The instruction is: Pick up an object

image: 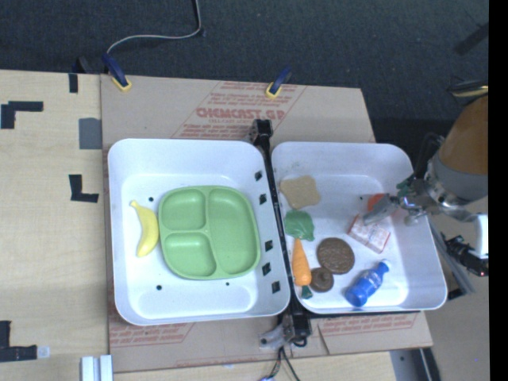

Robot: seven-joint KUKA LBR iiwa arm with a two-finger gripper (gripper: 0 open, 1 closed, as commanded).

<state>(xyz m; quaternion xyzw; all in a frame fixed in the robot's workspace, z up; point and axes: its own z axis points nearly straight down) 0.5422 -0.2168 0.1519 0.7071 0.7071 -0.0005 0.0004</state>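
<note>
The object nearest your gripper [381,207] is the small packet [370,231] with red print, lying flat on the floor of the right bin [349,153], toward its right wall. Your gripper sits low over the packet's far edge, reaching in from the right, and something orange-red shows just beside its tip. Whether the fingers are spread or closed you cannot tell from this angle, and nothing is plainly caught between them.

Judge this as the approach step: the arm is down in the bin but no lift has begun. Your next move calls for settling squarely over one item, closing firmly, then rising straight up; a flat packet may slip, so a bulkier piece could be the safer choice.

Other candidates lie to the left and nearer: a blue bottle [366,284], a brown round cookie [336,255], a small doughnut [321,279], a carrot [301,264], a green broccoli piece [299,225] and a tan slice [299,190]. The left bin [127,292] holds a green divided plate [209,232] and a banana [145,228].

The cardboard [238,111] under the bins reads "CHEMCAST GP" in red. The packet's print is too small to read.
</note>
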